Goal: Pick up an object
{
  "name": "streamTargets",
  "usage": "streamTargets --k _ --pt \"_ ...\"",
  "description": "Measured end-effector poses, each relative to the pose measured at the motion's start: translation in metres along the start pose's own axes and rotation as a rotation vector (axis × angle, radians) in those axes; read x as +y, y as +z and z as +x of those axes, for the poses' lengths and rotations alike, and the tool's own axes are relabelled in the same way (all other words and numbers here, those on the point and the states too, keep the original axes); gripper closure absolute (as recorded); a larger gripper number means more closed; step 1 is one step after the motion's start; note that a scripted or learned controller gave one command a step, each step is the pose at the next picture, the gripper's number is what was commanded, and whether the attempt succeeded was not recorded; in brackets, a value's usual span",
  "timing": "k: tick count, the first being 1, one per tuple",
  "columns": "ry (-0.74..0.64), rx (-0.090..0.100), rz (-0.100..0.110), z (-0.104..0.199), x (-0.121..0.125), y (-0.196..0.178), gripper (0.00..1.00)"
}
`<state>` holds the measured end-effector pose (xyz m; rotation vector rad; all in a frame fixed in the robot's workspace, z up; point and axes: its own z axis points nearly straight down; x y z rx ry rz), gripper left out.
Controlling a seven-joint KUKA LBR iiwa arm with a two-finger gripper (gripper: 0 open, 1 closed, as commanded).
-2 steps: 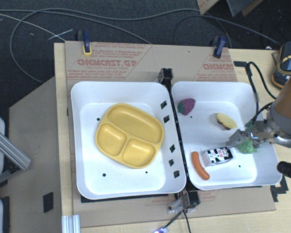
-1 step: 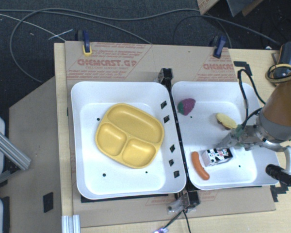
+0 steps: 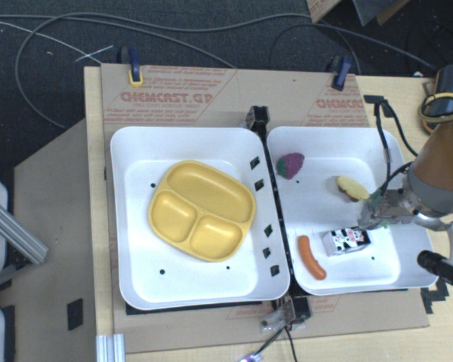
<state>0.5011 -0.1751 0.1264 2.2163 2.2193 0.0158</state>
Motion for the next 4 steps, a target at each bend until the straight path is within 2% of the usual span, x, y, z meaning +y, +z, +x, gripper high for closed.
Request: streamTargets --k 2,3,4 --pt "0.0 -0.005 0.005 0.003 -0.003 -0.09 1.0" --pt "-0.004 0.0 0.013 0.06 -0.001 -0.089 1.0" --pt "-0.004 -0.002 0.009 0.113 0.016 -0.1 1.0"
